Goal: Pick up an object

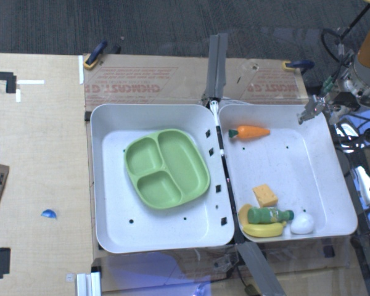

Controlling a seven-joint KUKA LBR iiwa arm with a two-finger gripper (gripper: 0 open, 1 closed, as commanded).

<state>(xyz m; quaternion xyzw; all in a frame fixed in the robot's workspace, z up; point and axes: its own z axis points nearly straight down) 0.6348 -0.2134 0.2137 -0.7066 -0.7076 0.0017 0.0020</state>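
on the bench, two shallow white bins sit side by side: left bin, right bin, touching along a shared middle edge.

left bin: one green divided plate with three compartments, lying flat, roughly centred, turned at a slant to the bin walls.

right bin, far end: toy carrot, orange with a green tip pointing toward the left bin, lying on its side near the far wall.

right bin, near end: cluster of four things. yellow sponge block sits just beyond the rest. green bottle lies on its side, resting against or on top of the banana, which curves along the near wall. white ball sits just beside the bottle's cap end, toward the near right corner. cannot tell whether ball and bottle touch.

my arm enters from the right. my claw hangs over the far right corner of the right bin, about at the rim, well apart from the carrot and further still from the near cluster. nothing sits between its tips. whether the claw is spread or pressed together i cannot tell; it is too small and cluttered by cables.

beyond the bins: brown cardboard sheet, printed lettering reversed.
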